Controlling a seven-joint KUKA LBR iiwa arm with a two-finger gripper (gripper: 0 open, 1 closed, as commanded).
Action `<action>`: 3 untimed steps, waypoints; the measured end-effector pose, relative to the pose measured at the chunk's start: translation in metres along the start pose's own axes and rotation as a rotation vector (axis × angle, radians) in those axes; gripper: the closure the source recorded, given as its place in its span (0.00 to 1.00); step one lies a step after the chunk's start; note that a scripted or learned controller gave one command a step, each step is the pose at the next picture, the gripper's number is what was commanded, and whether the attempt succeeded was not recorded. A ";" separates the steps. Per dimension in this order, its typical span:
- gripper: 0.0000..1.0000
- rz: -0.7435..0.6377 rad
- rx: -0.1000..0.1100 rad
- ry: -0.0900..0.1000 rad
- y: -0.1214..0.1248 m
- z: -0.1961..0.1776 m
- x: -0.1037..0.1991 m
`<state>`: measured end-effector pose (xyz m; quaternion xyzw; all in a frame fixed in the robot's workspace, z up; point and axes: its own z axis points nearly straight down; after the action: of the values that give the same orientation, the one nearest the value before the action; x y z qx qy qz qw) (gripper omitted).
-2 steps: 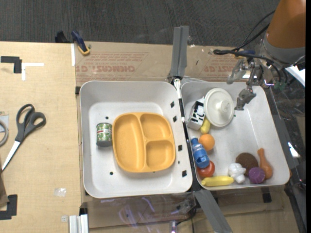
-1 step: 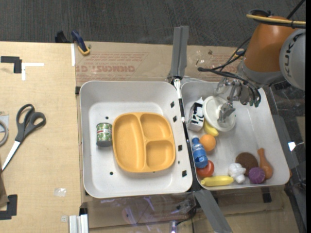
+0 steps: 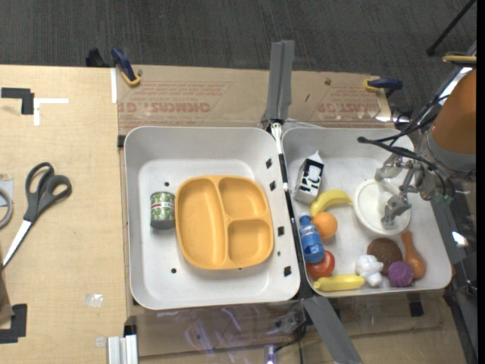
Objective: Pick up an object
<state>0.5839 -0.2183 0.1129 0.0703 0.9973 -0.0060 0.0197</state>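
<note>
Tool [image 3: 397, 207]: over the right bin, grip state cannot tell
White bowl [image 3: 370, 205]: directly beneath the tool
Banana [image 3: 330, 200]: left of the tool

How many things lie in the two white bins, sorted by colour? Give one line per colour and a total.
Yellow: 3, the divided plate and two bananas
Orange: 2, fruit and carrot-like piece
White: 3, bowl, carton, small lump
Green: 1, can
Blue: 1, bottle
Red: 1, tomato
Brown: 1, round piece
Purple: 1, ball
Total: 13
</note>
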 end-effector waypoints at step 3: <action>0.00 0.353 -0.006 0.013 0.110 0.007 0.077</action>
<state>0.5237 -0.0992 0.1015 0.2442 0.9696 0.0011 0.0142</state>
